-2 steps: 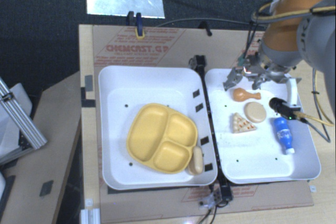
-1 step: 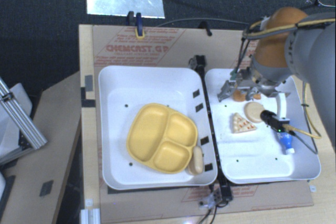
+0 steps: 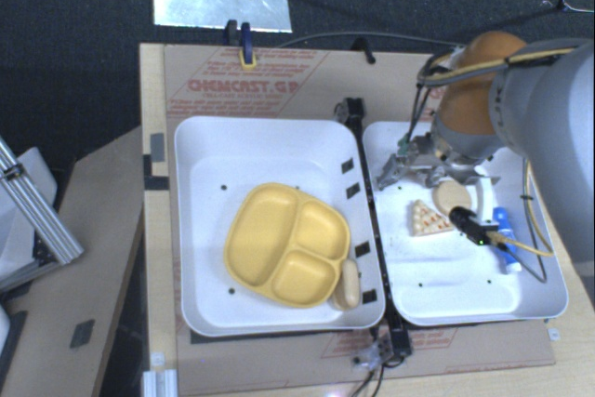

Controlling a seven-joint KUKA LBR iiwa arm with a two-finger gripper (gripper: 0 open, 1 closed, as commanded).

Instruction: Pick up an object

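Gripper (image 3: 402, 165): you see it low over the right bin (image 3: 539, 304), near that bin's far left corner; the fingers look spread, with nothing between them.
Pizza slice (image 3: 429, 219): lies on the right bin's floor, left of centre, just nearer you than the gripper and apart from it.
Tan round piece (image 3: 452, 196): touches the slice's far right edge.
Yellow divided plate (image 3: 279, 242): rests in the left bin (image 3: 214, 153), with a pale bread roll (image 3: 349, 284) against its near right edge.

Single fixed overhead camera, slanted down over both bins (image 3: 279, 130).
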